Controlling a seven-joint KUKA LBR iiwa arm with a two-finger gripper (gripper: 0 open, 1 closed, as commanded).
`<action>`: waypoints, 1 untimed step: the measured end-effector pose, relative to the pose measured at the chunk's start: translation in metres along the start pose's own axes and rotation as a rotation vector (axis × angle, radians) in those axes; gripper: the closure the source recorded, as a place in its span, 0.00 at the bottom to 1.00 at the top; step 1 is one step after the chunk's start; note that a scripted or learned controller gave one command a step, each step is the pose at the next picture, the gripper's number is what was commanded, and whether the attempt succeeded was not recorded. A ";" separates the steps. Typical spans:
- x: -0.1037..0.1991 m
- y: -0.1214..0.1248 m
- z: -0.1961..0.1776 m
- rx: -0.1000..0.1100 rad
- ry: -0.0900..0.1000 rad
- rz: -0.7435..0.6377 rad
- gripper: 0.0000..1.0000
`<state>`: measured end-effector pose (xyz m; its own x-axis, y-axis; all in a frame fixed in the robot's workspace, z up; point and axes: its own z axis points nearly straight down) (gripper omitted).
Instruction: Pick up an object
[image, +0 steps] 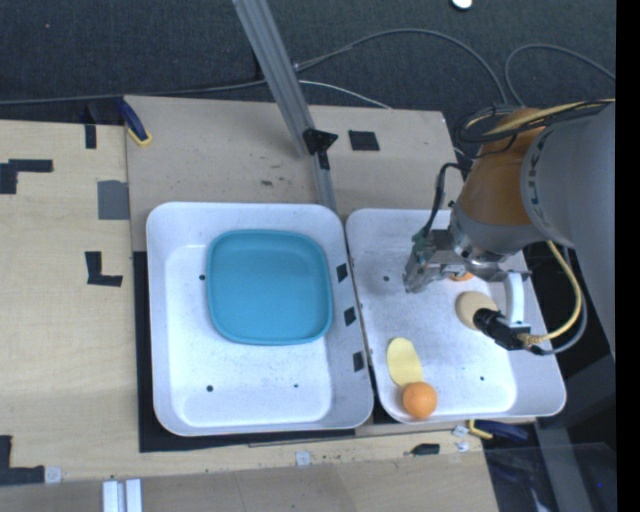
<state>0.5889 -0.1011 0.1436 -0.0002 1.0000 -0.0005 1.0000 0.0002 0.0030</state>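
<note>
Right now the gripper (418, 272) hangs over the far-left part of the right bin (385, 232), coming off the grey arm (580, 170) w/ its orange band (492, 190), which reaches in from the right. Can't tell whether the tool is spread or pressed together; it's small and dark from this angle, and nothing can be made out pinched in it. It sits above bare white bin floor, apart from the loose objs.

Objs in the right bin: an orange ball (420, 400) at the near edge, approx. mid-bin. A pale yellow piece (402, 360) lies just beside it on the far-left side, touching or nearly so. A cream-coloured rounded obj (474, 305) sits further right, near the arm's wrist, w/ a black fitting and cable partly over its right side. Something small and orange-red peeks out beside the gripper's right side; too hidden to ID.

Left bin (170, 330) holds a blue plate (268, 286), squarish w/ rounded corners, lying flat toward the bin's far side. Both bins sit side by side, edges touching, on a tan bench (60, 300) marked w/ dark tape bits. A grey metal pole (285, 85) slants up from the far edge betw. the two bins. Black and yellow cables loop around the arm at right.
</note>
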 end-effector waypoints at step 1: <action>-0.001 0.002 -0.063 -0.002 0.000 0.000 1.00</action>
<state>0.5912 -0.1022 0.2062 -0.0003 1.0000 -0.0004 1.0000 0.0003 0.0048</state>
